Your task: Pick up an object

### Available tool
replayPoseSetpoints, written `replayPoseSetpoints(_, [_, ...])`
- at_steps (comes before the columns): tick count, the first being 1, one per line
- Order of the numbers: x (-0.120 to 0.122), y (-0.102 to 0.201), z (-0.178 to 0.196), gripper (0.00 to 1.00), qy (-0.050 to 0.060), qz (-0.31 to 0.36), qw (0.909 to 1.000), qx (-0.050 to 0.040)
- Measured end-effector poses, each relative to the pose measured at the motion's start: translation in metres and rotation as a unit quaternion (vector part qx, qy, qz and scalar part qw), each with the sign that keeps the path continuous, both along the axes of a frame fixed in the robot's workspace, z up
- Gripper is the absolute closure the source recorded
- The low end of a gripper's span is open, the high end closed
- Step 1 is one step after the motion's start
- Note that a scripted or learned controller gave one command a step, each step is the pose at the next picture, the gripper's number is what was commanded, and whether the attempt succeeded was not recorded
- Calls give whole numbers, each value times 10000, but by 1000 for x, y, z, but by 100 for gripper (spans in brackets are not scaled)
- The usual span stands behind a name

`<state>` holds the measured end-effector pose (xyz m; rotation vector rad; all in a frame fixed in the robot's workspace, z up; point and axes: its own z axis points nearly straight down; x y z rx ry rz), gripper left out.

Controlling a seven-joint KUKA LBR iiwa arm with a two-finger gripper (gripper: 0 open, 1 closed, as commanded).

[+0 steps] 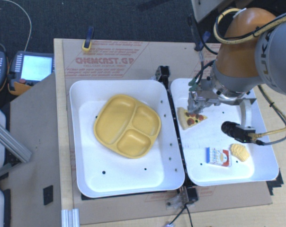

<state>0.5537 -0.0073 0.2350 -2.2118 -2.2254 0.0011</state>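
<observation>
A toy pizza slice (189, 118) lies at the left side of the right bin (218, 171). My gripper (196, 111) hangs right over its far end, fingers pointing down at it. Whether they grip it cannot be made out. A small white carton with red and blue print (217, 156) lies toward the front of the same bin. Beside it on the right rests a yellow corn-like piece (240, 151).
The left bin (81, 126) holds a yellow divided plate (127, 126) near its middle. A black clamp (162, 72) sits at the back between the two bins. The bulky arm (242, 51) covers the back of the right bin.
</observation>
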Motion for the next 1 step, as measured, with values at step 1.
replayPoseSetpoints(1, [21, 58, 2, 100, -32, 5, 10000, -5])
